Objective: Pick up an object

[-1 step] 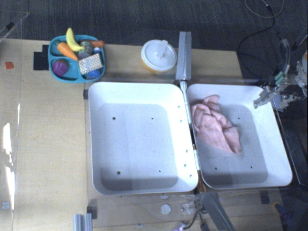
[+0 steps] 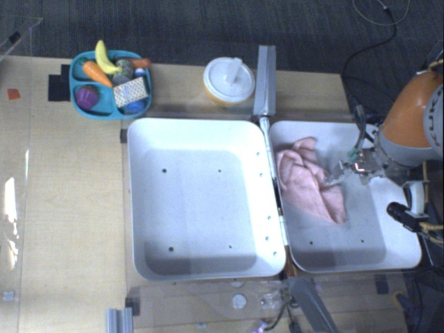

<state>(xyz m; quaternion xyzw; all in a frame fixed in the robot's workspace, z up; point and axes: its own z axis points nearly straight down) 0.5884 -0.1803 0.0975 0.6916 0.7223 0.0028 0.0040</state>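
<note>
Your pink cloth (image 2: 310, 179) lies crumpled in the right bin (image 2: 399, 252), against its left wall. The arm (image 2: 413, 120) leans in from the right, its end effector (image 2: 341, 172) low at the cloth's right edge; you cannot tell its grip.

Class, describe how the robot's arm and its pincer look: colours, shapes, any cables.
The arm is bulky and rounded, with a broad orange band and grey casing beside it. Thin dark cables run along its wrist. The pincer is small, metallic grey, with slim fingers and a spot of green near its base.
</note>
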